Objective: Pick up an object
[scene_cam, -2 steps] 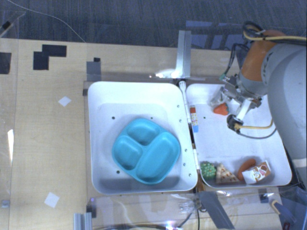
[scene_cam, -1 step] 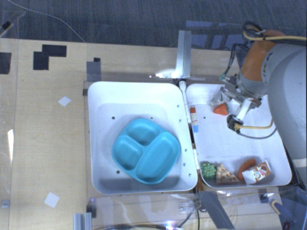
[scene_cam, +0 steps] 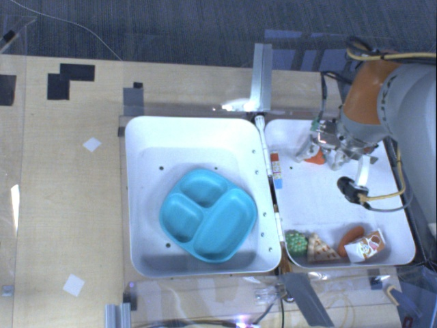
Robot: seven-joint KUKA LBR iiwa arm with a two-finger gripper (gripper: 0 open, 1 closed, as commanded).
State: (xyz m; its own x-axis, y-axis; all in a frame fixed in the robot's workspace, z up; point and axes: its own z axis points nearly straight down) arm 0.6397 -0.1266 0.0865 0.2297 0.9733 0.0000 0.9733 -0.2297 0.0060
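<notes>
2 shallow white bins sit side by side on the wooden bench, the left bin [scene_cam: 136,203] and the right bin [scene_cam: 307,210], touching along a shared middle rim.

left bin contents: 1 blue divided plate [scene_cam: 208,214] with 3 compartments, lying flat near the bin's centre and turned at an angle to the walls.

right bin contents: 1 small orange object [scene_cam: 315,158] in the far part of the bin; 1 marker-like stick [scene_cam: 275,170] with a red upper part and a blue lower part, lying along the left wall; 1 green bumpy item [scene_cam: 295,240], 1 tan patterned item [scene_cam: 319,249], 1 red-brown rounded piece [scene_cam: 351,235] and 1 white and red packet [scene_cam: 365,247], grouped along the near wall. the green item and the tan item touch each other; the packet lies just beside the red-brown piece.

arm position: the grey arm with its orange band [scene_cam: 365,91] reaches in from the right, over the far half of the right bin. the gripper [scene_cam: 326,150] hangs at the far part of that bin, directly over or against the small orange object. whether they touch cannot be told. whether the gripper holds anything cannot be told from this angle. 1 black and yellow cable loop [scene_cam: 358,191] hangs below the wrist, over the bin floor.

the items along the near wall lie well apart from the gripper.
</notes>
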